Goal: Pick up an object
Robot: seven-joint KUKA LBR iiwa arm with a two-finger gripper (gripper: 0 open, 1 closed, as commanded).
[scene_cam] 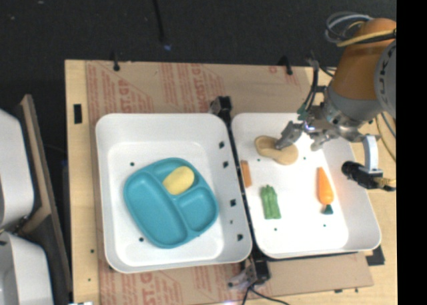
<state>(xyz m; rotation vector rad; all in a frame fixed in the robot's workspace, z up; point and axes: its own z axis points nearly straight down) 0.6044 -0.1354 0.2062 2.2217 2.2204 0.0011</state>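
The gripper (301, 138), open and holding nothing, is low by the tan cookie (279, 150); next, squeeze it.

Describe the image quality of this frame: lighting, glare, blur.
Camera view: even overhead light, with both white bins bright but not blown out; the surroundings beyond the bench fall to near black; soft shadows under the tray and carrot; the whole frame is slightly soft, and the gripper is blurred.

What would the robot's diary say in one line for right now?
arm: over right bin | gripper: at tan piece, grasp unclear | untouched: carrot, green piece | left bin: blue tray, yellow piece
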